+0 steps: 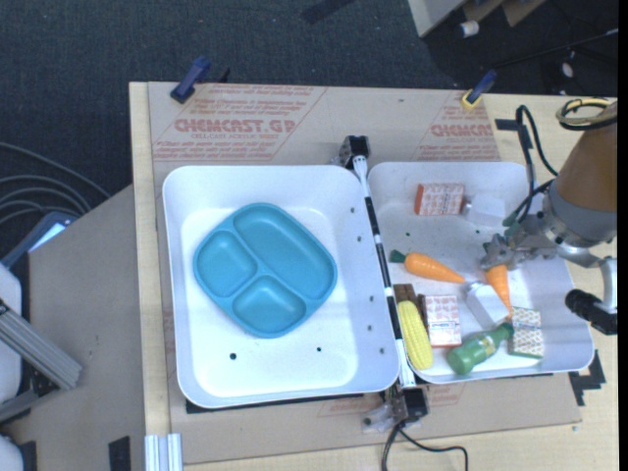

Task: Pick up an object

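Arm low over right bin (392, 180); gripper (500, 253) just above a carrot (499, 286) near bin's right side, grip state cannot tell. Second carrot (435, 268) lies mid-bin. Corn (413, 334), green bottle (479, 349), small cartons along the front. Left bin (186, 189) holds a blue tray (263, 268)

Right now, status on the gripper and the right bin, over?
Gripper low in right white bin, fingers unreadable. Small orange carrot directly beneath it, grasp unconfirmed. Clear plastic piece crowding the carrot.
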`<action>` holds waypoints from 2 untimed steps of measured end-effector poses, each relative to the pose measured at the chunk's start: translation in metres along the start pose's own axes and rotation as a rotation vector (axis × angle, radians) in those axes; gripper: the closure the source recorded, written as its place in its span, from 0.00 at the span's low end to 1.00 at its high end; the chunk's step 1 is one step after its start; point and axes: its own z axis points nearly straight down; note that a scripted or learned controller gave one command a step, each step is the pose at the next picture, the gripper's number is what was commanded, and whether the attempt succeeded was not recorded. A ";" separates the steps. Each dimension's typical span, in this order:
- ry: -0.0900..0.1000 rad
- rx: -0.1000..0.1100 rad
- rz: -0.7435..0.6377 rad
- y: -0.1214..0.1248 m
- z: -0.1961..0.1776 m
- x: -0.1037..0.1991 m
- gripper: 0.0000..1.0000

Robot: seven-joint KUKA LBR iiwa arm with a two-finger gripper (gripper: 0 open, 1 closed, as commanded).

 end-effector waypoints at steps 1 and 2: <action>-0.006 -0.017 -0.002 0.041 0.021 0.053 1.00; -0.002 -0.005 -0.002 0.043 -0.075 0.124 1.00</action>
